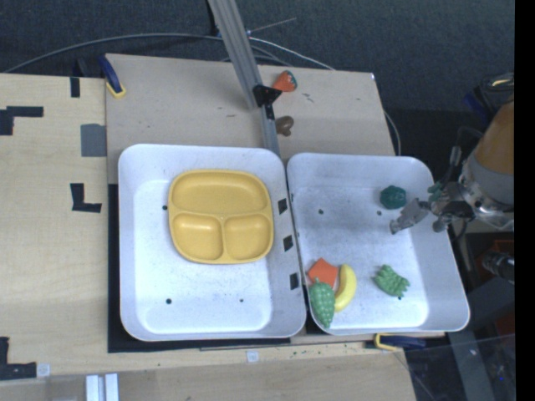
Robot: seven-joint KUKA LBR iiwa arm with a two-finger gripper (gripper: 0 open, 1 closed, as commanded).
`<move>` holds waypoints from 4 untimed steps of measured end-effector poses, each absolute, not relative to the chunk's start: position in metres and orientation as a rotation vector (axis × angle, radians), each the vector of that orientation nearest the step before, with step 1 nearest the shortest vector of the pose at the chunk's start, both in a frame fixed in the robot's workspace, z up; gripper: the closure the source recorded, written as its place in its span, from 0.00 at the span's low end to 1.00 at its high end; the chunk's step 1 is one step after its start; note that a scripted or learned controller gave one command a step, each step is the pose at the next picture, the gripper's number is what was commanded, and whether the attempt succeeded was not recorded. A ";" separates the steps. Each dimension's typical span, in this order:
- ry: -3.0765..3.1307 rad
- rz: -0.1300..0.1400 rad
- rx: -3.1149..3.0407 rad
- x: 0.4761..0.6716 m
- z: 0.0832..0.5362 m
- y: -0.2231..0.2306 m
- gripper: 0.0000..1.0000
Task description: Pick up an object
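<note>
The right bin (359,232) holds several small toys. A dark green round piece (393,196) lies near its far right corner. A light green leafy piece (390,281) rests near the front right. At the front left a yellow banana (345,286), an orange block (323,272) and a green bumpy piece (322,304) sit bunched together. My gripper (423,217) hangs over the bin's right edge, just right of and below the dark green piece. It is open with nothing between its fingers.
A yellow divided plate (221,215) lies in the left bin (142,291). A grey pole (238,48) slants over the bench behind the bins, with a small orange item (285,80) beside it. Cables run along the back.
</note>
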State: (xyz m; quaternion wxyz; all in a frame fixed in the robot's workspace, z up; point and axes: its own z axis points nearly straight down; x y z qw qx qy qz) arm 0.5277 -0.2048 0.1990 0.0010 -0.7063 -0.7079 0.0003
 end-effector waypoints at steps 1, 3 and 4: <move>-2.222 0.001 -2.218 0.528 0.199 -0.205 0.00; -2.219 0.006 -2.215 0.524 0.103 -0.188 0.00; -2.224 0.002 -2.219 0.525 0.090 -0.188 0.00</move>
